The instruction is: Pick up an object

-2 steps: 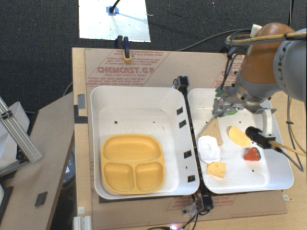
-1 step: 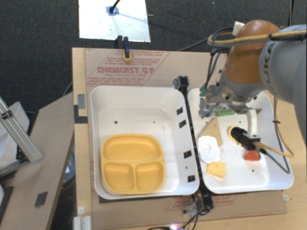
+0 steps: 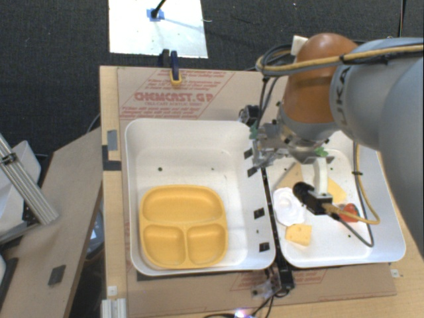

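Our gripper (image 3: 277, 150) hangs under the arm's orange band, over the near-left part of the right bin (image 3: 392, 245), close to the rim it shares with the left bin (image 3: 136, 136). We cannot tell whether it is spread or closed, since the wrist hides its tip from above. We see nothing held in it.

The loose things all lie in the right bin, on the camera's side of the gripper. A crumpled white lump (image 3: 285, 205) sits nearest, just below the gripper in the view. Further below lies a cheese wedge (image 3: 299, 234), close to the lump; we cannot say if the two touch. Off to the right of the gripper and lower down, a small red piece (image 3: 349, 211) rests on the bin floor. A flat yellow slice (image 3: 337, 192) lies just above it. A thin pale stick (image 3: 289, 172) lies slanted right under the gripper.

To the left of the gripper, in the left bin, a yellow tray (image 3: 184, 225) with three compartments lies flat in the near half. Beyond the gripper and to its left, a blue clamp (image 3: 173, 63) grips the far edge of the lettered board (image 3: 173, 90) under the bins.
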You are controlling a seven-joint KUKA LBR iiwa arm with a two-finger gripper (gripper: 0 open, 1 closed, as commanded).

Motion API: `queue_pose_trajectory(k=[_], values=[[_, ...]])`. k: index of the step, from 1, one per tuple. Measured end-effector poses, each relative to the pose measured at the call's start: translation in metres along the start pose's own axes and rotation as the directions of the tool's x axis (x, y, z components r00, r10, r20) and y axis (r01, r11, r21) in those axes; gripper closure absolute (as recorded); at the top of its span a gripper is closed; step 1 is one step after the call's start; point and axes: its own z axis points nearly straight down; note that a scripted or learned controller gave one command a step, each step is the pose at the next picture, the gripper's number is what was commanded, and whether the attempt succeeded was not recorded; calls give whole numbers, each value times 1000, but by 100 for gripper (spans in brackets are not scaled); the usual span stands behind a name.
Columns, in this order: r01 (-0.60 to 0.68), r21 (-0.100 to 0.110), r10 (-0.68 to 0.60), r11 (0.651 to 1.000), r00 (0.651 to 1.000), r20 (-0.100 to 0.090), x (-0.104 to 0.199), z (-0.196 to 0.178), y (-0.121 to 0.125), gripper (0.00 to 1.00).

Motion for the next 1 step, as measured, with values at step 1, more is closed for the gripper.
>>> queue_pose_trajectory(k=[1], values=[[1,0,-1,1000,1000,-1,41,-9,-20,100]])
